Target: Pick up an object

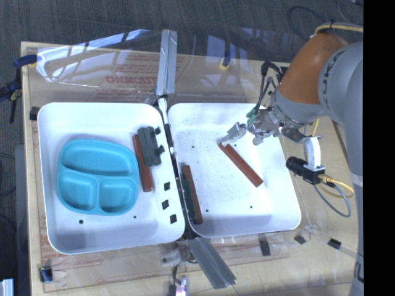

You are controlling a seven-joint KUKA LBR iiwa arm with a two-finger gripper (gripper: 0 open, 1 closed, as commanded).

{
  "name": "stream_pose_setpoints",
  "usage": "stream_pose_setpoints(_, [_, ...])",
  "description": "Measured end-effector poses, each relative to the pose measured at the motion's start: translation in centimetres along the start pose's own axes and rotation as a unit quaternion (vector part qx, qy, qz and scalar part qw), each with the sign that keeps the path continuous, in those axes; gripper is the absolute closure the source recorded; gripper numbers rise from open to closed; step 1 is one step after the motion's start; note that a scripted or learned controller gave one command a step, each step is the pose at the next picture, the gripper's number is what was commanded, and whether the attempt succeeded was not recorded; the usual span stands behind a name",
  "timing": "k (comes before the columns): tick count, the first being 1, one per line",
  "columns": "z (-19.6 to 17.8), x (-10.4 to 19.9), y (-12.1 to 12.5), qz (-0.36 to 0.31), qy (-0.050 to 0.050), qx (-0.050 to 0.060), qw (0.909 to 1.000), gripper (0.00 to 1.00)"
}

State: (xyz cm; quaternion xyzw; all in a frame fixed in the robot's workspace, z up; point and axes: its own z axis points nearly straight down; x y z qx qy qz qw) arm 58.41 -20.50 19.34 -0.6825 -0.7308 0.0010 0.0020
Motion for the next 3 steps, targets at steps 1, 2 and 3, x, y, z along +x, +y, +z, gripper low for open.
stream_pose_setpoints(1, [10.2,-0.5,2.5,0.048,-0.001,-0.001,0.9988,0.00])
stream_pose_setpoints(2, [9.2,-0.4,2.5,0.046,-0.001,0.000,0.9990,1.00])
stream_pose_setpoints(3, [-5.3,4.3,2.6,-0.025,-0.001,-0.002,0.9997,1.00])
